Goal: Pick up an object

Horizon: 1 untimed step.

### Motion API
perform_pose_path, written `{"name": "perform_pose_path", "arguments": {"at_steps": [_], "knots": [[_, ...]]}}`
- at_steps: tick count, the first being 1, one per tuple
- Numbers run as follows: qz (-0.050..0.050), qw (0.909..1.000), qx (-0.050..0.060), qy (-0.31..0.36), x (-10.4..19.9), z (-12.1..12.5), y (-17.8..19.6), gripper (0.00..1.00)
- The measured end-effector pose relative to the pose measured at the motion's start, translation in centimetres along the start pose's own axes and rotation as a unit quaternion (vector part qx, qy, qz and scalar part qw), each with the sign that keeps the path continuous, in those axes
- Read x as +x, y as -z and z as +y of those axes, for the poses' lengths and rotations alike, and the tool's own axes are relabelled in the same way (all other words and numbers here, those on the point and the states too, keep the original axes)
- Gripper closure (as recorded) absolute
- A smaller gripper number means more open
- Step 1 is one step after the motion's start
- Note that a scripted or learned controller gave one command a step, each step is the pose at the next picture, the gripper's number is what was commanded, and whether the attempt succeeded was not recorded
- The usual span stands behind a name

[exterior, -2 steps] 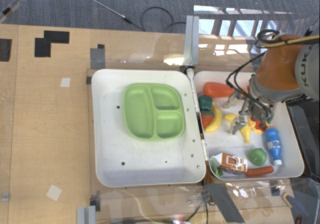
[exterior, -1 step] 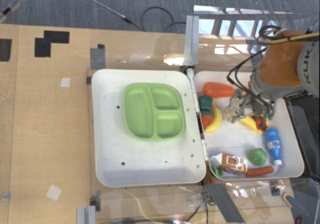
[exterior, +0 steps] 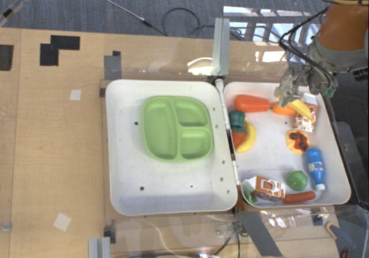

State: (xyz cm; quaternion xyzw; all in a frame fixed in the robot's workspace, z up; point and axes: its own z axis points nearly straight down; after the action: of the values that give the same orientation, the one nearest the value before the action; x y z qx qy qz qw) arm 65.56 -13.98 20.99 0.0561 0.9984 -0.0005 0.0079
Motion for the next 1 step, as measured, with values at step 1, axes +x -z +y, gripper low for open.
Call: {"name": "perform_pose_path", "arguments": {"at_steps": [1], "knots": [[0.007,0.9898,-0.001,0.142,4.06,-5.78,-5.35,1.00]]}}
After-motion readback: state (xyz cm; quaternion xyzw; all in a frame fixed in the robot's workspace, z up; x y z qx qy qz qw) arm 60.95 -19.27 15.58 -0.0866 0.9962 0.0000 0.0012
